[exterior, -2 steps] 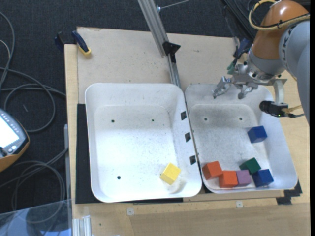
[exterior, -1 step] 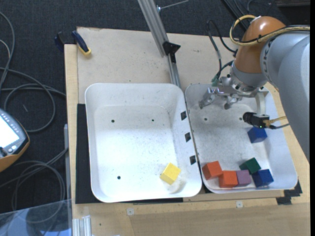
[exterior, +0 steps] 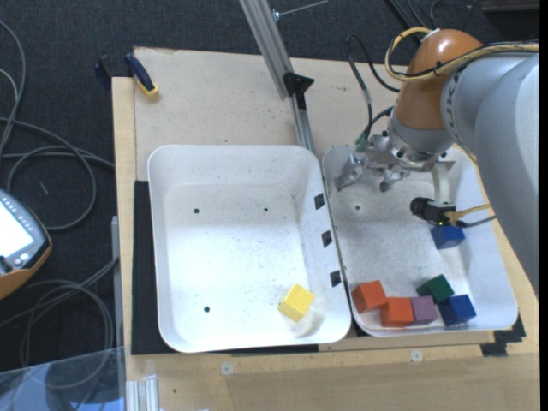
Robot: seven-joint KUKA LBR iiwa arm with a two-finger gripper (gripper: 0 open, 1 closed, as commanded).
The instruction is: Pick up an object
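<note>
The gripper (exterior: 366, 175) of the grey arm hangs over the far end of the right bin (exterior: 377, 229), its fingers spread and grasping nothing. Orange (exterior: 370, 295), purple (exterior: 424, 308), green (exterior: 439, 287) and blue (exterior: 458, 309) blocks cluster at that bin's near edge, while a yellow block (exterior: 297, 301) lies in the left bin (exterior: 171, 255).

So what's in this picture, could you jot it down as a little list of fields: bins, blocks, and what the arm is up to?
left bin: one yellow block near its front right corner
right bin: orange blocks, purple block, green block, blue blocks
cluster: five blocks along the front edge, one blue apart further back
arm: reaches in from the right
tool: over the right bin's back end, nothing visibly held
</note>
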